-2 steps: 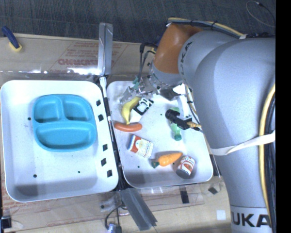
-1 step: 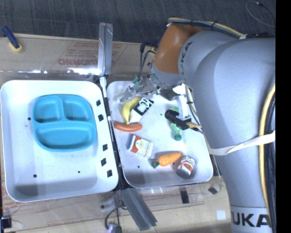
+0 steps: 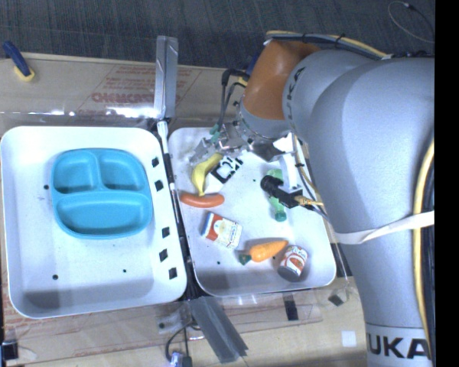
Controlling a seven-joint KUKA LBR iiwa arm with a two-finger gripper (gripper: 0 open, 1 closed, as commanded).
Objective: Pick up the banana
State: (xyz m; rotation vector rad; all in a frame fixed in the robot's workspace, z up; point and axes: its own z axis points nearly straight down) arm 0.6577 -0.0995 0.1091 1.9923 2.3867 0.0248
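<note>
Gripper sits at the right bin's upper left; banana lies just below-left, long axis slanting down-left. Finger state: can't tell.

Dark grey carpeted floor across the top of the frame, light wooden bench below it – printed red lettering at upper centre, a blue-and-yellow clamp at upper left, even overhead light
</note>
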